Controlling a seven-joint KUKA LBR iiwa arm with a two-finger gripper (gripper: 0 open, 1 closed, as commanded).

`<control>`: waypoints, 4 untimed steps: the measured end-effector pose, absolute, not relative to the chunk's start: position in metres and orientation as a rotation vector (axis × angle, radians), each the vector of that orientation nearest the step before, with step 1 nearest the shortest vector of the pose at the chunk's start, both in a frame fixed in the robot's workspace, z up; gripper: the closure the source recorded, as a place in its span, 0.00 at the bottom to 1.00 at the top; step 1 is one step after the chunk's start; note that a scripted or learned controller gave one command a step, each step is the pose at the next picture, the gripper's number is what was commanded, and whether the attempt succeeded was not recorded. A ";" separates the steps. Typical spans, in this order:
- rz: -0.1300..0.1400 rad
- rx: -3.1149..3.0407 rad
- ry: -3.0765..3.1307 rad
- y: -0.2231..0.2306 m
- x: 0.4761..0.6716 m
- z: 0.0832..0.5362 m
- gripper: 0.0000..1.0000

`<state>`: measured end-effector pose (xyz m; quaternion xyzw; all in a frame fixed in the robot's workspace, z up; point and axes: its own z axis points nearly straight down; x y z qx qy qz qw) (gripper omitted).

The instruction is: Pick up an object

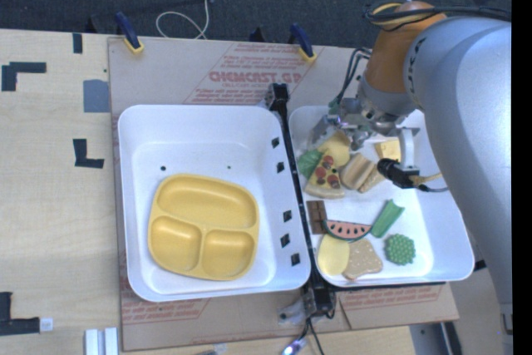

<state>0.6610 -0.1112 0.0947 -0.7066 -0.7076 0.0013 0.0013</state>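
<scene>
Two shallow white bins [133,179] are sitting side by side: one yellow divided plastic tray [204,226] left, roughly ten toy foods [359,216] right. The claw [353,129] is reaching down over them.

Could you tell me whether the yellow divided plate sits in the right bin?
No, the yellow divided plate lies in the left bin.

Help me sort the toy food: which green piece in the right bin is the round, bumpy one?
The green ball at the bin's near right corner. The green stick above it is long and smooth, and the green piece by the divider is flat.
</scene>
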 end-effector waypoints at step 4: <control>-0.005 -2.218 -2.219 -0.103 0.642 0.094 1.00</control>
